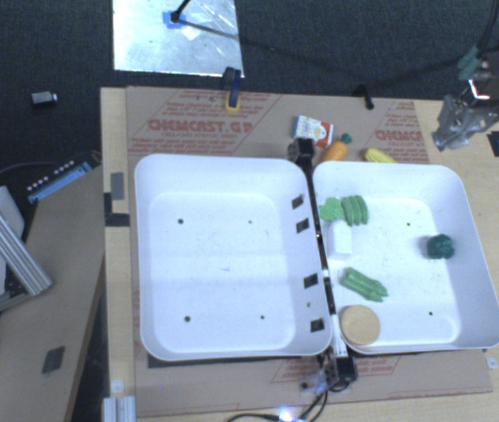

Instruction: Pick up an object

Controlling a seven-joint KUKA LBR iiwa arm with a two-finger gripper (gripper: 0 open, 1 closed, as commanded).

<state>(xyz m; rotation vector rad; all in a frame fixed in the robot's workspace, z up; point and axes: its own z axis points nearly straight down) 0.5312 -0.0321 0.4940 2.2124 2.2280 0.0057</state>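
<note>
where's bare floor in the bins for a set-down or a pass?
Left bin: floor bare wall to wall. Right bin: free strip between the dark green ball and the left-side cluster. Crowded along the divider: green toys, white block, green piece, tan disc. Gripper sits outside, beyond the right bin's far corner.

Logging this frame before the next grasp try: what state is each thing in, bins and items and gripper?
Left bin: bare white floor.
Right bin: holds five items.
Green leafy piece: lying near the divider.
White block: lying flat.
Green pod: lying flat.
Tan disc: flat, in the near corner.
Dark green ball: resting apart from the others.
Gripper: raised outside the bins; grasping nothing.
</note>
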